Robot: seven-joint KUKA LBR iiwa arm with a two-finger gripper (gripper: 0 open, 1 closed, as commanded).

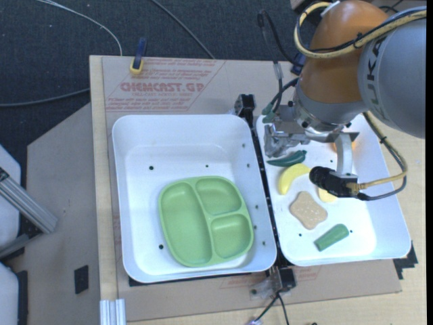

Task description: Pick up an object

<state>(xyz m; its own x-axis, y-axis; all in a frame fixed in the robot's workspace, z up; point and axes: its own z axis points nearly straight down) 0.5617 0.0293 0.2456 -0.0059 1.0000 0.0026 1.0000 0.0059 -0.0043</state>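
Note:
My gripper hangs low over the far left corner of the right bin, under the grey and orange arm. Just below it lies a dark green pod-shaped piece, very close to the gripper's tip; whether they touch is unclear. A yellow banana lies right in front of that. Further forward sit a tan cracker-like piece and a green block. A small yellow piece shows partly under a black fitting on the arm's hose.
The left bin holds a light green divided plate. A black divider runs between the bins. The arm's bulk covers the right bin's far half. A yellow clamp sits at the bench's back left.

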